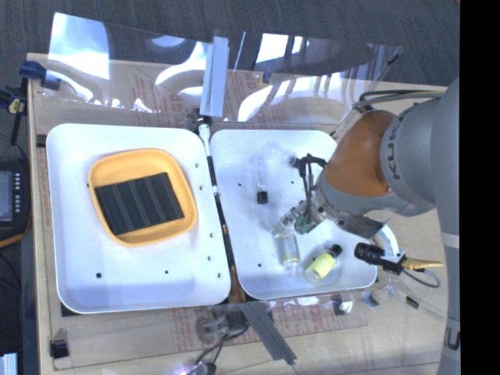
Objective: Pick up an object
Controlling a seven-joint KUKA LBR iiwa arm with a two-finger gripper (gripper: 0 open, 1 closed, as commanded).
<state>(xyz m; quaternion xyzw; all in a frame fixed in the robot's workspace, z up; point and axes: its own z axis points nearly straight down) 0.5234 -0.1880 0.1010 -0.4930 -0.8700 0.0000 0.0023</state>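
My gripper point(299, 219) is low in the right bin point(242, 272), reaching in from the right under the orange-banded wrist point(355, 166). It hangs just above the top end of a small clear bottle point(288, 248), and a bit of green shows at its tip. To the right of that bottle lies a yellow bottle with a black cap point(322, 262). A small black piece point(262, 198) sits left of the gripper. At the back of this bin lies a clear plastic item point(275, 158).
The left bin point(70, 272) holds an orange tray with a dark ridged insert point(141, 198). A divider rail point(217, 209) runs between the bins. Clear panels point(258, 69) stand behind them. Cables and a black connector point(375, 254) hang at the right bin's front right corner.
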